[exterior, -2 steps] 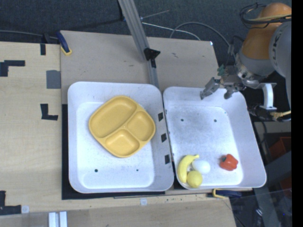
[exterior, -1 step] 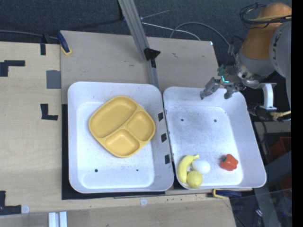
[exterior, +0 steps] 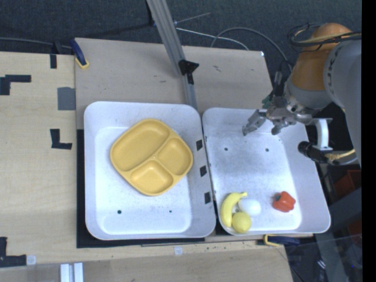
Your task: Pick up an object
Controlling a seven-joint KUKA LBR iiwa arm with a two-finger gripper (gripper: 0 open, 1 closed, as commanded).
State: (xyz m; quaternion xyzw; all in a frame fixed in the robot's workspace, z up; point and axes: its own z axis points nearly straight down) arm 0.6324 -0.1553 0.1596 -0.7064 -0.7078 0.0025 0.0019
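Gripper point(exterior: 262, 127) is seen over the right bin's point(exterior: 252, 169) far end, fingers apart, nothing clamped. Banana point(exterior: 231, 204), white ball point(exterior: 250, 207), lemon point(exterior: 241, 221) are clustered at the near-left corner (touching); red pepper point(exterior: 284, 201) is nearby. Yellow divided plate point(exterior: 151, 156) is held in left bin point(exterior: 97, 175).

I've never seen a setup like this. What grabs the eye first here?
Probably the big yellow divided plate, lying alone in the left bin. Next come the small bright things bunched at the near edge of the right bin: a banana, a white egg, a lemon and a red pepper. The gripper hangs over that bin's far end, fingers spread.
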